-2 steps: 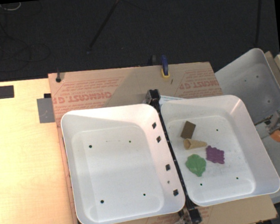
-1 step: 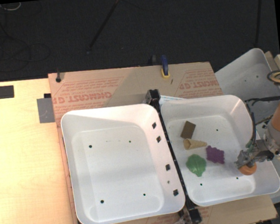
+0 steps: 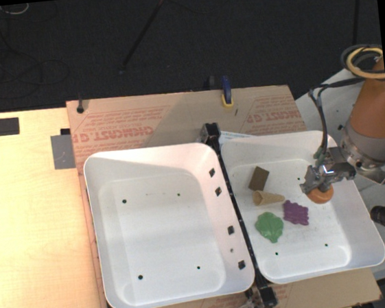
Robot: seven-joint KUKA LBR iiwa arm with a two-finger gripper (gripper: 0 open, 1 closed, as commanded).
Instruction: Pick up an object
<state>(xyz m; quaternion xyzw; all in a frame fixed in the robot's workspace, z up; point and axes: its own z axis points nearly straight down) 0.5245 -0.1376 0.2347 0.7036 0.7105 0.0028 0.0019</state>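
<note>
The gripper [image 3: 318, 182] is hanging low over the right bin [image 3: 355, 248], directly above an orange object [image 3: 321, 195] near the bin's right wall. Whether the fingers are spread or pressed together cannot be determined. A purple object [image 3: 295, 212] is lying just left of the orange one, with a green object [image 3: 270, 226], a tan cone [image 3: 269, 198] and a brown block [image 3: 258, 177] nearby. The left bin [image 3: 123, 275] is sitting alongside.
</note>
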